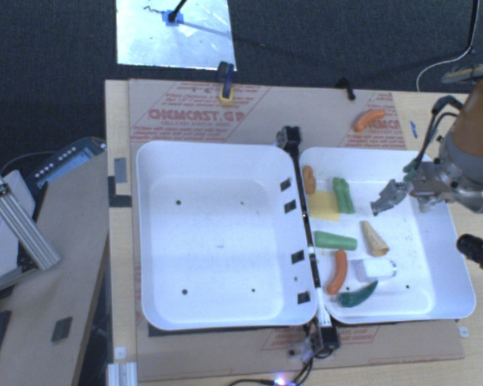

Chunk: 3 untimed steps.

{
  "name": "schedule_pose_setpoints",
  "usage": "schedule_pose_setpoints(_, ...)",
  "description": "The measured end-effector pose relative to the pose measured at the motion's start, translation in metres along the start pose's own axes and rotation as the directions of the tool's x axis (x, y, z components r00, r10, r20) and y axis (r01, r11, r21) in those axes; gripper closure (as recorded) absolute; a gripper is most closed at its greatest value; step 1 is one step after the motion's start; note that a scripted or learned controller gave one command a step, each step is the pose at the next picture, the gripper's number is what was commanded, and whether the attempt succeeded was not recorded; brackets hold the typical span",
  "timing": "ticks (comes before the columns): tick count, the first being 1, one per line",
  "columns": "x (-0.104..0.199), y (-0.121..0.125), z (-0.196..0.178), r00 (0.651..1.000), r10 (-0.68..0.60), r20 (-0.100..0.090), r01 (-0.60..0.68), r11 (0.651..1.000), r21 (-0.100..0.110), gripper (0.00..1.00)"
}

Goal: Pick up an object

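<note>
Camera view, looking down at a slant. Two shallow white plastic bins sit side by side on the tabletop (121,360), over a sheet of brown printed cardboard (193,111).

The left white bin (217,240) shows bare floor with a few small dark dots. The right white bin (435,296) holds the objects: a small orange oblong piece (309,180) at the upper left, a yellow rectangular block (323,206), a dark green stick (342,195) just beside the block, a light green cylinder (336,240) below it, a tan cone (374,238), an orange sausage-shaped piece (337,272), a white blocky piece (373,269), and a dark green curved pod (358,296) near the front wall. The white piece is hard to make out against the bin floor.

A second orange sausage-shaped piece (369,120) lies on the cardboard outside the bins.

The grey arm with its orange band (475,127) enters from the right, partly cut off at the frame edge. The gripper (384,199) hangs over the right bin, right of the dark green stick and above the tan cone. The fingers are small and dark; whether they are released or clenched cannot be told. Nothing is seen between them.
</note>
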<state>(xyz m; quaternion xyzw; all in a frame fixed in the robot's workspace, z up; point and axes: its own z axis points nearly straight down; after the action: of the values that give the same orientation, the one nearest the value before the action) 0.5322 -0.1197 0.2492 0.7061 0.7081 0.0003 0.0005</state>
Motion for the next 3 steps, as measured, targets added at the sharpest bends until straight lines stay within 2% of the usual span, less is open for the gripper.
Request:
schedule_pose_setpoints(1, 0.009, -0.038, 0.135, 1.000, 0.000, 0.006, 0.000, 1.000, -0.017, 0.00)
schedule_pose_setpoints(2, 0.011, -0.041, 0.130, 1.000, 0.001, 0.000, -0.001, 1.000, -0.005, 1.00)
schedule_pose_setpoints(3, 0.026, 0.101, 0.165, 1.000, -0.007, 0.001, 0.007, 1.000, -0.011, 1.00)
